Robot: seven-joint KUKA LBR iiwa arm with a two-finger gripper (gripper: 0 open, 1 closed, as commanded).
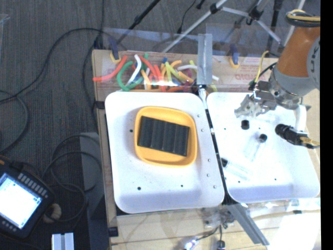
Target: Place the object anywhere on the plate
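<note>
Grey carpet surrounds the bench. Over the right bin's (291, 189) far part hangs the gripper (246, 110); whether it is open or holding anything I cannot tell. Left, in the other bin (122, 191), a dark rectangular block (163, 136) already lies on the yellow plate (141, 155) (roughly centred).

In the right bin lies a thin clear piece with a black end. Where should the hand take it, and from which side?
Probably its clear shaft, just below the black end, coming straight down from above. It lies flat on the bin floor at a slant, so the hand should close across its narrow width.
</note>
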